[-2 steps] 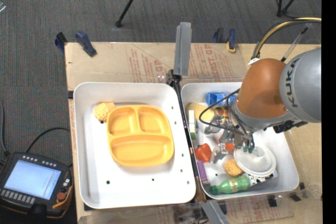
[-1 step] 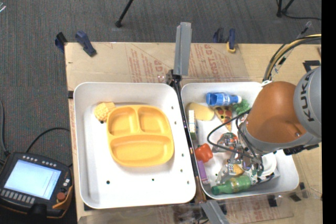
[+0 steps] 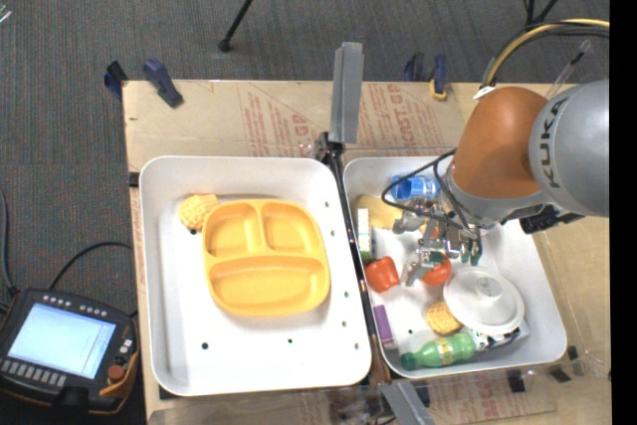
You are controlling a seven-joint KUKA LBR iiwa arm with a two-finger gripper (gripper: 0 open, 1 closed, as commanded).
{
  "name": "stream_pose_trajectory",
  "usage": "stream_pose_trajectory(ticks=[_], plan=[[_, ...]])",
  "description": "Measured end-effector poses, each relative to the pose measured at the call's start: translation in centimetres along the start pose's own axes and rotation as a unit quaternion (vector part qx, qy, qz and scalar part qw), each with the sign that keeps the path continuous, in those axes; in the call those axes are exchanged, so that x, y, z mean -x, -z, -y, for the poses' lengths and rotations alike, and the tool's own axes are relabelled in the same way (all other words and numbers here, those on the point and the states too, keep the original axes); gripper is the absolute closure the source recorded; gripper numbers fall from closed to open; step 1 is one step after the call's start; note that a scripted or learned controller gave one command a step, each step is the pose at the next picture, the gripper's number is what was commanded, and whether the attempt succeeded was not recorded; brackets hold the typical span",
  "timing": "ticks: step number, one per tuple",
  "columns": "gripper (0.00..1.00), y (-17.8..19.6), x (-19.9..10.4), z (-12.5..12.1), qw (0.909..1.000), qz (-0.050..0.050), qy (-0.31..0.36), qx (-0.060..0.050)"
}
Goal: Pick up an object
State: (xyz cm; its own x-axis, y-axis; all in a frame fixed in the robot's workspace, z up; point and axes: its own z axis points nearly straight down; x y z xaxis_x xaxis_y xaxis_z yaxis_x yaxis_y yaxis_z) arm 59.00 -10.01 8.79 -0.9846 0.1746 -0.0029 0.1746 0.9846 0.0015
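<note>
My gripper (image 3: 428, 264) hangs low in the right bin (image 3: 542, 259), reaching in from the right under the orange-banded wrist. Its fingers stand open, apart from each other. A small red-orange piece (image 3: 437, 273) lies right at the fingertips, partly hidden by them; I cannot tell whether they touch it. A red pepper (image 3: 381, 273) lies just left of the gripper. A blue bottle (image 3: 413, 187) sits behind it, half covered by cables.
A white round lid (image 3: 484, 300), a green bottle (image 3: 446, 350), a waffle-like biscuit (image 3: 441, 318) and a purple pen (image 3: 383, 324) crowd the right bin's front. The left bin (image 3: 169, 314) holds a yellow divided plate (image 3: 266, 255) and a yellow corn piece (image 3: 196, 210).
</note>
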Motion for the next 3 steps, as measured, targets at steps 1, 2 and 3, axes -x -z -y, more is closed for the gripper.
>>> stream_pose_trajectory(ticks=[1, 2, 3], plan=[[0.00, 0.0, 2.5, 6.2, 0.9986, -0.001, 0.053, 0.000], [0.00, 0.0, 0.4, 2.2, 0.9986, -0.001, -0.052, 0.000], [0.00, 0.1, 2.9, -1.2, 0.9977, 0.001, -0.067, -0.001]])
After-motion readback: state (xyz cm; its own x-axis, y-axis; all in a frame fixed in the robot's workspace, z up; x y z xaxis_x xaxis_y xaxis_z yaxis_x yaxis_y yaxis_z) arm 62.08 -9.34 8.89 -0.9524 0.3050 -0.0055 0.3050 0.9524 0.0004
